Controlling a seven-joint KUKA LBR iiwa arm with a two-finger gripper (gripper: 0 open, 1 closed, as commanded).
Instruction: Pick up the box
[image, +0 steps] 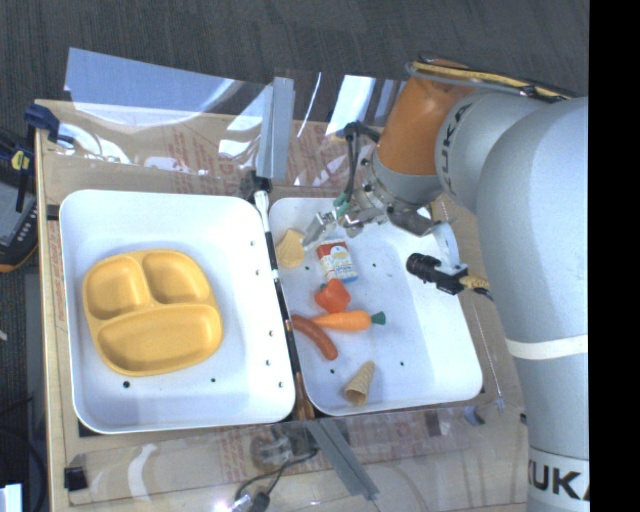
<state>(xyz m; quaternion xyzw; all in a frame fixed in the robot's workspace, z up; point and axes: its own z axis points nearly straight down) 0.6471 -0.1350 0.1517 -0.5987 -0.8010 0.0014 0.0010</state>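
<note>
The box (338, 262) is a small red, white and blue carton lying in the upper left part of the right bin (440, 350). My gripper (326, 226) hangs just above and slightly left of the box, at the bin's far left corner, between the box and a yellow cheese wedge (290, 248). The box rests on the bin floor, apart from the gripper. The grey arm with its orange band (415, 125) reaches in from the upper right.
Below the box lie a red pepper (333, 296), a carrot (347, 321), a sausage (315, 338) and an ice cream cone (359, 381). The left bin (90, 400) holds a yellow divided plate (152, 310). A black cable plug (436, 271) juts over the right bin.
</note>
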